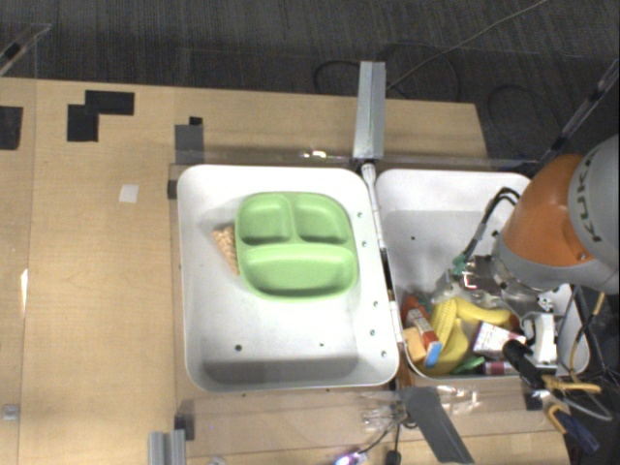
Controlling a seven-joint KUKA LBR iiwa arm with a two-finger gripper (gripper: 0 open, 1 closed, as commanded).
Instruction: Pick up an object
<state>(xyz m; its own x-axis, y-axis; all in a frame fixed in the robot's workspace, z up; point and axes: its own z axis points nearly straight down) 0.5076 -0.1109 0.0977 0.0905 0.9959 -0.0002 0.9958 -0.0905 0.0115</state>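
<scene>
Gripper (477,284) low in right bin (426,211), above banana (463,315); green divided plate (294,243) in left bin (208,289).

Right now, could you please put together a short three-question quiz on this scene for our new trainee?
1. True or false: the green divided tray lies in the right bin.
2. Which bin holds the yellow bananas? A) left bin B) right bin
3. Fill in: a tan object shows at the tray's ____ edge in the camera view.

Key: 1 false, it lies in the left bin. 2 B, beside the arm's wrist. 3 left.
</scene>
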